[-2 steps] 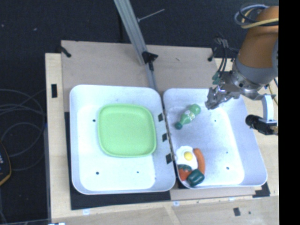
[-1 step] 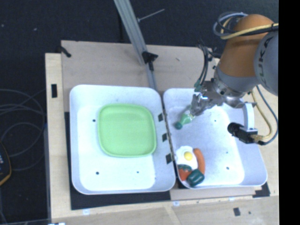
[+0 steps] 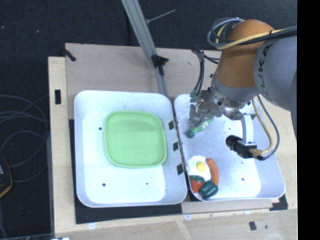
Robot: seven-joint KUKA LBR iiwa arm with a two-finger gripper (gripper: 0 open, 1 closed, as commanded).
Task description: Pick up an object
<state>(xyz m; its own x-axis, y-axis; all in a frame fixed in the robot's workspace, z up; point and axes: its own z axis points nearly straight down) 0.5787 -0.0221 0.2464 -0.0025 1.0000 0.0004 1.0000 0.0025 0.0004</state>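
Camera view showed the gripper [image 3: 196, 118] near the right bin's [image 3: 270, 176] upper left corner, fingers closed on a green-tipped object [image 3: 196, 130]. Toy food [image 3: 204, 175] sat at its lower left corner; a green plate [image 3: 135, 139] filled the left bin [image 3: 90, 184].

Pale wooden worktop [image 3: 110, 69] on dark floor [image 3: 30, 14]; grey pole [image 3: 140, 29] slanting up from its middle, black cables [image 3: 20, 129] trailing at left
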